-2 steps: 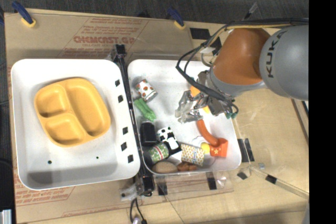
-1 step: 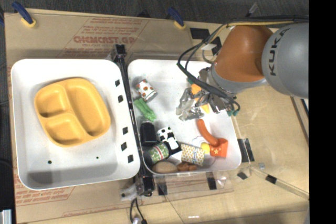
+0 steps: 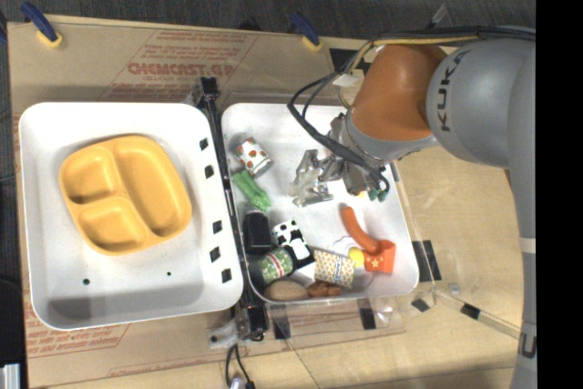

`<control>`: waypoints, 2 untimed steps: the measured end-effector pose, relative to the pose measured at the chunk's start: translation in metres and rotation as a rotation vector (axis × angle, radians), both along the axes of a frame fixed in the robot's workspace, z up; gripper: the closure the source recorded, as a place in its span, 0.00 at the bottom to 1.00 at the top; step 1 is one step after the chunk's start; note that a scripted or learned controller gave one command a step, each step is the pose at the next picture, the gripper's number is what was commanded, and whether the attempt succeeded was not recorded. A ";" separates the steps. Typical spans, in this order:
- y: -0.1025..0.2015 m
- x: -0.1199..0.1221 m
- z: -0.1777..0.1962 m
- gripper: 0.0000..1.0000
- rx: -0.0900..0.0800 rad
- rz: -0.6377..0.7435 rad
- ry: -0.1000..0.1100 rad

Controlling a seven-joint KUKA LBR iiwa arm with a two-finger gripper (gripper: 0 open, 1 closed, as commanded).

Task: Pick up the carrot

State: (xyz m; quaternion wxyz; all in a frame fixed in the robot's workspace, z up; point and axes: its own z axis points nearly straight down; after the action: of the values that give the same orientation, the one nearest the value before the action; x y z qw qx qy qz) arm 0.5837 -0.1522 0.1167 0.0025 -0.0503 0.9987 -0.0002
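Note:
The carrot (image 3: pixel 358 230), a short orange piece, lies on the floor of the right bin (image 3: pixel 273 127) near its right wall. Just below it is a red block (image 3: pixel 381 258). My gripper (image 3: pixel 308 181) hangs over the middle of the right bin, up and to the left of the carrot and apart from it. Its metal fingers (image 3: pixel 303 168) point down-left and stand open, with nothing between them.
The right bin also holds a small can (image 3: pixel 250 157), a green item (image 3: pixel 250 191), a black object (image 3: pixel 257 232), a black-and-white toy (image 3: pixel 291 237), a green can (image 3: pixel 273 264) and a yellow carton (image 3: pixel 332 267). In the left bin (image 3: pixel 41 127) sits a yellow divided plate (image 3: pixel 126 192).

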 end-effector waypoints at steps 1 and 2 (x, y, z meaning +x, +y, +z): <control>0.015 -0.009 0.043 1.00 -0.002 0.247 -0.001; -0.061 -0.030 0.189 1.00 -0.012 0.441 -0.006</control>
State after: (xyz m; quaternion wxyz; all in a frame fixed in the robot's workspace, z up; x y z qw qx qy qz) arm 0.5536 -0.2132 0.3055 0.0053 -0.2675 0.9635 -0.0055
